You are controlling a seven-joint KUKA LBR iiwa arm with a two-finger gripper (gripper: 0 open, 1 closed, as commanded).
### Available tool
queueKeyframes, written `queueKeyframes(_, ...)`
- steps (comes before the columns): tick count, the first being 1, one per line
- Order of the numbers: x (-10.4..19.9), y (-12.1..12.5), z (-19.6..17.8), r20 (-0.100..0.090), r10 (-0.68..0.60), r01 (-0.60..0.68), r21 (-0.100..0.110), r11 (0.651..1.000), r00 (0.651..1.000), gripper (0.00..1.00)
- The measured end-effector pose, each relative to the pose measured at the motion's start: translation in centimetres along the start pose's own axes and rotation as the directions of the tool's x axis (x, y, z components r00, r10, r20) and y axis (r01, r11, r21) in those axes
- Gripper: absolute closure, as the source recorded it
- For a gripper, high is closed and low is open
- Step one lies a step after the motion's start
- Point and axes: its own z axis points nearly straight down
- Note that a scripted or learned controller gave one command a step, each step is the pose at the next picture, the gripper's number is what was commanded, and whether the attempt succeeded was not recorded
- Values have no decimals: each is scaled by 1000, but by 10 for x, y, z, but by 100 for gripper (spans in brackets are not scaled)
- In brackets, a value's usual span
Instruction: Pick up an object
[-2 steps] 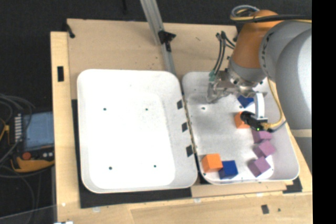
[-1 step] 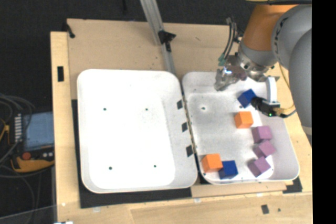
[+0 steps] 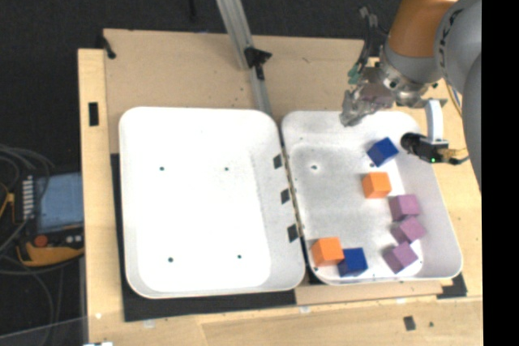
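Claw (image 3: 354,111) fingers blurred — arm (image 3: 438,4) cut off.

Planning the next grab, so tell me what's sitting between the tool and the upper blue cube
Nothing. In the camera view, only bare white bin floor separates the tool from the upper blue cube.

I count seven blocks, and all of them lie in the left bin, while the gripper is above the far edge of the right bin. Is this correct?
Not quite. The camera view shows all seven blocks, for example the blue block, in the right bin, not the left bin. The gripper is above the right bin's far edge, as you say.
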Motion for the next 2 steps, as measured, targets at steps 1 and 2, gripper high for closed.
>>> queueKeyframes(1, 9, -1, -54, 0, -1, 1, -1, 1000, 1000, 100)
queueKeyframes(2, 54, -30, -59, -1, -2, 2, 6, 1000, 1000, 100)
